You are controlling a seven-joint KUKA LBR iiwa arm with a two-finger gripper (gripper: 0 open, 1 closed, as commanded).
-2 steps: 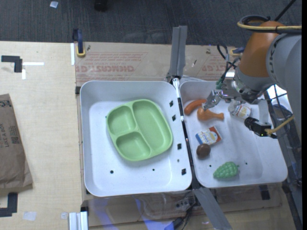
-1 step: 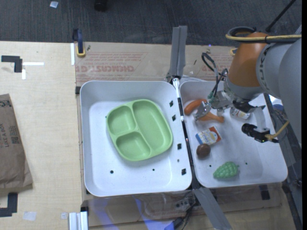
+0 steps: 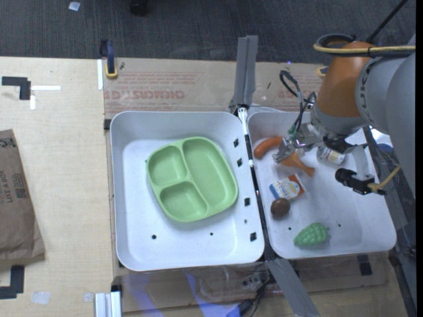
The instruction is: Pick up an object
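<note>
Green, bumpy toy fruit (image 3: 310,236) lies nearest in the right bin (image 3: 370,233), with a brown round piece (image 3: 280,207) a little farther and to its left, then a small white and orange packet (image 3: 287,188) just beyond that. Farther still, an orange carrot-like piece (image 3: 268,145) lies beside the tool (image 3: 288,152), which hangs low over it; how wide the tool stands I cannot tell. A green divided plate (image 3: 192,177) sits in the left bin (image 3: 132,243).
</note>
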